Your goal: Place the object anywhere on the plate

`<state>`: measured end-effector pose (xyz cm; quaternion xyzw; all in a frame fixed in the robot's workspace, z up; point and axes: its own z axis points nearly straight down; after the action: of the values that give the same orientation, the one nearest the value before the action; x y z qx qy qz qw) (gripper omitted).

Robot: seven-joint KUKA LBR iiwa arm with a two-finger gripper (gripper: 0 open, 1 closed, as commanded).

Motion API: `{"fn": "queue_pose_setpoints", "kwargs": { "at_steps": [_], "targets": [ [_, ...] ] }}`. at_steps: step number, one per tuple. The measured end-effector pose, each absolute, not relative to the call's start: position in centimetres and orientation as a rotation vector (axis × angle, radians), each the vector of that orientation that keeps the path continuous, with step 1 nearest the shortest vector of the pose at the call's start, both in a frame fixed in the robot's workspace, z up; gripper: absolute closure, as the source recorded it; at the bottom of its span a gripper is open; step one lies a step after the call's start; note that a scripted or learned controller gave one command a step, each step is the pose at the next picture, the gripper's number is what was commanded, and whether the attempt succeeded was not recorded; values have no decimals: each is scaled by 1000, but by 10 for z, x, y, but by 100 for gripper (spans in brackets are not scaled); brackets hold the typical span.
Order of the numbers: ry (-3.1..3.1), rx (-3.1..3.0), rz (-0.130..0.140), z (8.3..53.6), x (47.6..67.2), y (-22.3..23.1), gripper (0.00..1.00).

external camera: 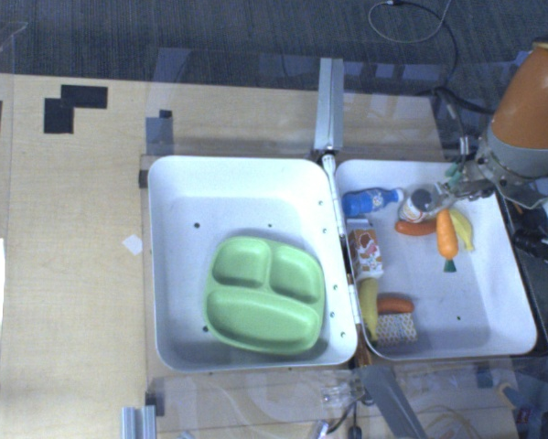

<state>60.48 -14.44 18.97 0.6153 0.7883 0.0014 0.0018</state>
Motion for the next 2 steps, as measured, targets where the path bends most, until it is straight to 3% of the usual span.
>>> {"fn": "queue_pose_setpoints", "kwargs": {
  "at_steps": [1, 2],
  "targets": [
    [2370, 2061, 1, 187, 588, -73, 100],
    [2703, 1598, 2, 183, 558, -14, 100]
  ]
}}
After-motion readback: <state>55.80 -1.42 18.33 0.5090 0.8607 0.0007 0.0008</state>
